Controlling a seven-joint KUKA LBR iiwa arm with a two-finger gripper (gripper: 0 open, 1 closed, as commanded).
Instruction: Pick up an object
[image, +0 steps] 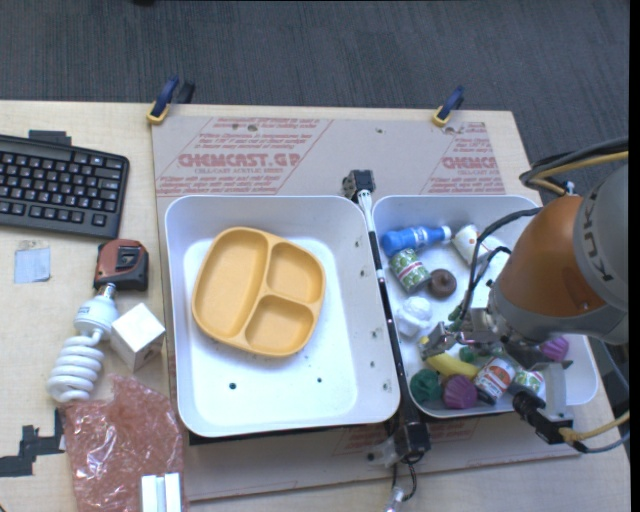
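Arm (560, 270) is down in the right bin (585, 385), lower right of frame, over the toy pile (470, 375). Can't tell the grip state. Looks like the grab step; next it needs a clean lift.

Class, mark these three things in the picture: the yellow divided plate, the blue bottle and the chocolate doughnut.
Plate (259, 291), camera view: on the ridge where its compartments meet.
Blue bottle (408, 238), camera view: mid-body.
Doughnut (441, 283), camera view: on its ring.
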